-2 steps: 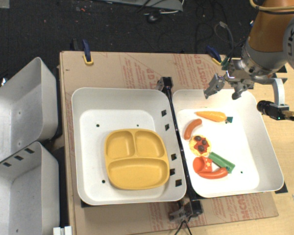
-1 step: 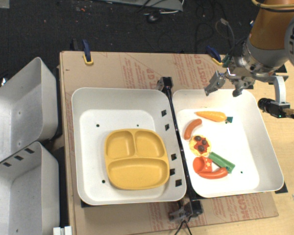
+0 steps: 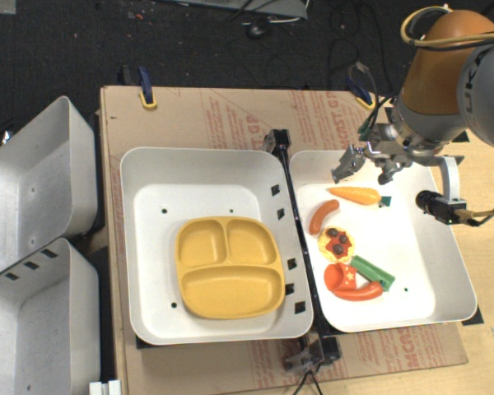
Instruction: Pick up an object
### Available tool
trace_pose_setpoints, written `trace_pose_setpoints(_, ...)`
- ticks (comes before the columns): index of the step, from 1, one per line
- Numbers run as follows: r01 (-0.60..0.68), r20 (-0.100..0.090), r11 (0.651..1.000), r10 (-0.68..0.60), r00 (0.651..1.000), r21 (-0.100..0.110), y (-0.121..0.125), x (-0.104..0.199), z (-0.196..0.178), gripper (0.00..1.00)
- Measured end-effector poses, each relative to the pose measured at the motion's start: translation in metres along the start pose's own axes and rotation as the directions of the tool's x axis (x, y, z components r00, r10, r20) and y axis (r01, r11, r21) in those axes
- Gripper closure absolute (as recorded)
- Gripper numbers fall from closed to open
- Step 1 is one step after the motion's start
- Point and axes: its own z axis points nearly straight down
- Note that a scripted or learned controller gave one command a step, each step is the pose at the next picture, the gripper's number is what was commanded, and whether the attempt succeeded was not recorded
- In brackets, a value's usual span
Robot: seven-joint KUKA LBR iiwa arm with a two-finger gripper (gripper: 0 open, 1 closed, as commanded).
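Hovering at the upper right of the frame, the gripper (image 3: pixel 368 164) hangs spread and empty just above the carrot (image 3: pixel 356 194) in the right bin (image 3: pixel 445 286); descend straight, straddling the carrot's middle before closing.

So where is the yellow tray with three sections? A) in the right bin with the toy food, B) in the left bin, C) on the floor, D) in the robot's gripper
B: the yellow tray lies flat in the left bin, while the toy carrot and the other food sit in the right bin.
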Motion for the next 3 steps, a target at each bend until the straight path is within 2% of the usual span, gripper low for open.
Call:
trace_pose_setpoints(2, 0.003, 0.000, 1.000, -0.003, 1.000, -0.001, 0.007, 0.011, 0.100, 0.00)
trace_pose_setpoints(3, 0.001, 0.001, 1.000, -0.001, 1.000, -0.007, 0.008, 0.011, 0.086, 1.00)
